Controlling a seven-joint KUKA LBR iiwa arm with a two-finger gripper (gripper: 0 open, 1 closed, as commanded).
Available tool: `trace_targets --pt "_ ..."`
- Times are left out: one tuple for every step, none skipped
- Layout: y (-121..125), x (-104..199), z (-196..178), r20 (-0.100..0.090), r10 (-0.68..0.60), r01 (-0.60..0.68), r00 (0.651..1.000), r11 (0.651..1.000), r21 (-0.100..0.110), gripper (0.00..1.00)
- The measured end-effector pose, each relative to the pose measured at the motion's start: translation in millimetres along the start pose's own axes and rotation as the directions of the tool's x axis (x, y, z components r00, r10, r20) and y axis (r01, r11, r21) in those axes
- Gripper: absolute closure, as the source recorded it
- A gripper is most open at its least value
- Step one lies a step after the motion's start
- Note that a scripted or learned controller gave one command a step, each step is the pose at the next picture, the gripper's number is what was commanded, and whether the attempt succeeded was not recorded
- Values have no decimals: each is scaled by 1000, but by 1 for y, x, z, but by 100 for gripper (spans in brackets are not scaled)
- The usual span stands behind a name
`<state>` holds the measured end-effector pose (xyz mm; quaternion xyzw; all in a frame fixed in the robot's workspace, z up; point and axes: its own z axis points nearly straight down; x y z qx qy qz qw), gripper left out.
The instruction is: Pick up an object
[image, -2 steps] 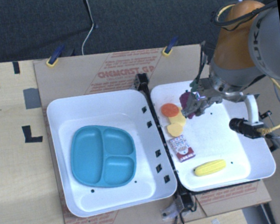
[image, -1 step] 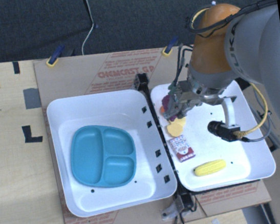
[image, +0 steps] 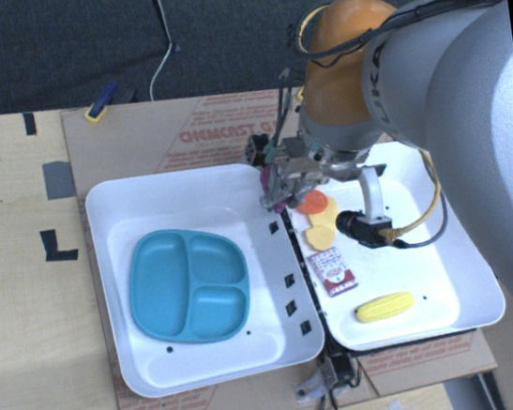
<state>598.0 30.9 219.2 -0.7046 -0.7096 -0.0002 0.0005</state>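
Observation:
My gripper (image: 280,189) hangs low over the left rim of the right bin (image: 455,266), under the orange band and grey wrist. Just to its right lies an orange round piece (image: 313,204), partly under the wrist. A pale yellow piece (image: 321,235) lies just below that one. Further toward the front a red and white packet (image: 333,270) lies flat. A yellow corn cob (image: 384,306) rests near the bin's front edge. I see nothing held in the gripper.
The left bin (image: 170,197) holds a blue divided plate (image: 189,284). A black fitting with a yellow cable (image: 366,228) hangs off the wrist over the right bin. The big grey arm covers that bin's far right part.

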Motion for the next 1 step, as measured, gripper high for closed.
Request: trace_targets --pt "14 53 -11 0 1 -1 1000 1000 -1 100"
